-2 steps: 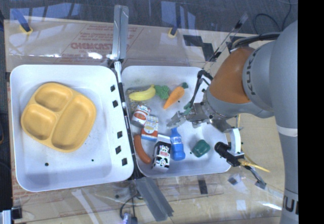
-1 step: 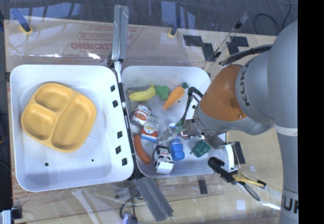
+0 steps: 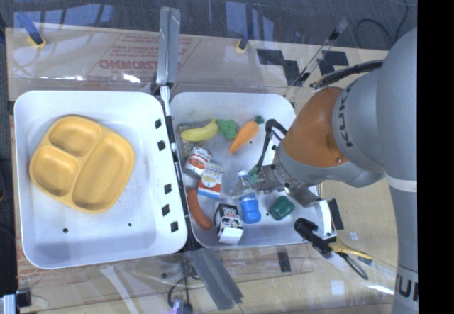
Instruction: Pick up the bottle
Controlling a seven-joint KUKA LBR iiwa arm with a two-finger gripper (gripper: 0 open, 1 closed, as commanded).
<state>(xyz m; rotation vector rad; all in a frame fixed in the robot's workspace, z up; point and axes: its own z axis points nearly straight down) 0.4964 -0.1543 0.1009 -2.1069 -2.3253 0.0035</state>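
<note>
Down in the right bin (image 3: 213, 101), the claw (image 3: 257, 179) touches the blue bottle (image 3: 249, 205); its opening cannot be told.

Robotics laboratory test bench.
Evidence: an industrial KUKA arm (image 3: 355, 135) stands over two white bins (image 3: 42, 234) on a bench covered in clear sheeting, with tape markers, loose cables (image 3: 369, 22) and grey carpet beyond. The bins hold toy food and a yellow divided tray (image 3: 81, 162).
</note>
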